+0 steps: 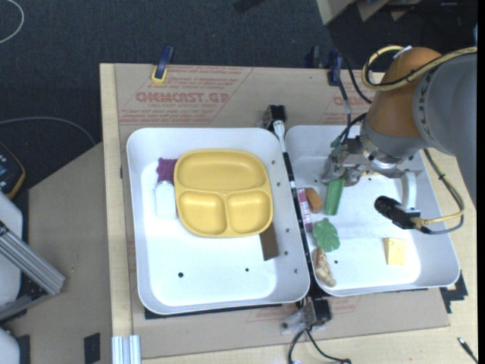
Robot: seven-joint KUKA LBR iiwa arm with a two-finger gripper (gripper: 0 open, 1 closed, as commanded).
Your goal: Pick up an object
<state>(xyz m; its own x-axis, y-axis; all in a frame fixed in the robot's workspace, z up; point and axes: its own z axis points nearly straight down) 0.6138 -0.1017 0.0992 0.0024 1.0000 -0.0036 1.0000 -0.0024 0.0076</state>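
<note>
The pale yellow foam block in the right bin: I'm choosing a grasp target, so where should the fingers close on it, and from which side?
Take the pale yellow foam block across its two side faces, coming straight down from above. It lies flat and apart from the other items on the right white bin floor, so both sides look free, judging from this slant.

A dark carpeted floor (pixel 68 29) surrounded the worktop (pixel 220 89), its brown board printed with red lettering. A yellow-tipped clamp (pixel 161 68) gripped the far edge, and an aluminium rail (pixel 26 260) lay at left.
</note>
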